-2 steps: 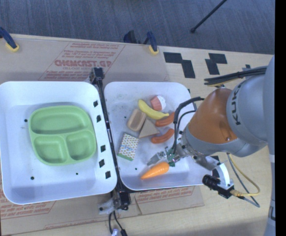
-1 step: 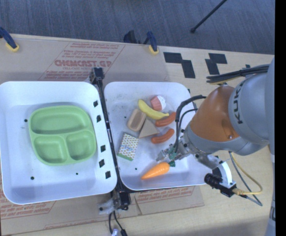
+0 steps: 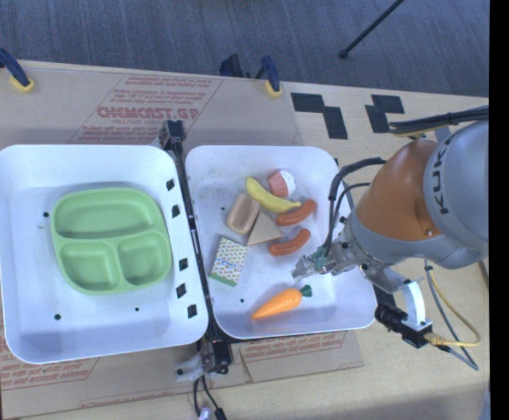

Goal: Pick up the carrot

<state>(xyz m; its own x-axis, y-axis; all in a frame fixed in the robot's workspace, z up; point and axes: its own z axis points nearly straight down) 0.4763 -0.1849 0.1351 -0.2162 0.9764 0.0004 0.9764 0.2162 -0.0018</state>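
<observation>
The tapered, smooth orange carrot point(image 3: 278, 304) lies in the glossy right bin point(image 3: 204, 234). The gripper point(image 3: 311, 267) hangs just above its green tip; its grip state cannot be told.

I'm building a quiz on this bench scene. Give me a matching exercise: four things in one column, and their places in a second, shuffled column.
Things:
1. carrot
2. green tray
3. banana
4. gripper

Places:
A. in the left bin
B. upper part of the right bin, among the toy food
C. near the front edge of the right bin
D. over the right side of the right bin, just above the carrot's leafy end

Pairs: 1-C, 2-A, 3-B, 4-D
</observation>
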